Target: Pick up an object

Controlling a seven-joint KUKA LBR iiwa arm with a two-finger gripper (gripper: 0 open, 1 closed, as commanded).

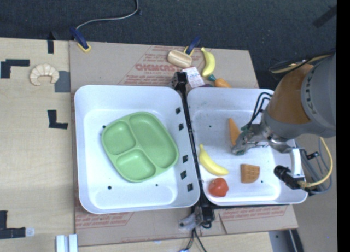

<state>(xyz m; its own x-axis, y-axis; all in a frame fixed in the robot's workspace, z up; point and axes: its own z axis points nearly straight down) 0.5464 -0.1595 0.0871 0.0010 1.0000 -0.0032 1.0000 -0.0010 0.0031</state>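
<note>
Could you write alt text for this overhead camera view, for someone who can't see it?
A robot arm's end effector reaches into the right bin among a banana, tomato and two orange food pieces. The left bin holds a green divided plate.

Both bins (pixel 87 136) are white. The divided plate (pixel 140 146) is light green. In the right bin (pixel 219 100) lie a yellow banana (pixel 212 162), a red tomato (pixel 218 187) and two orange pieces (pixel 250 173) — the arm (pixel 301 100) is grey with an orange band. The bench (pixel 27 152) is pale wood — with black marks.
</note>
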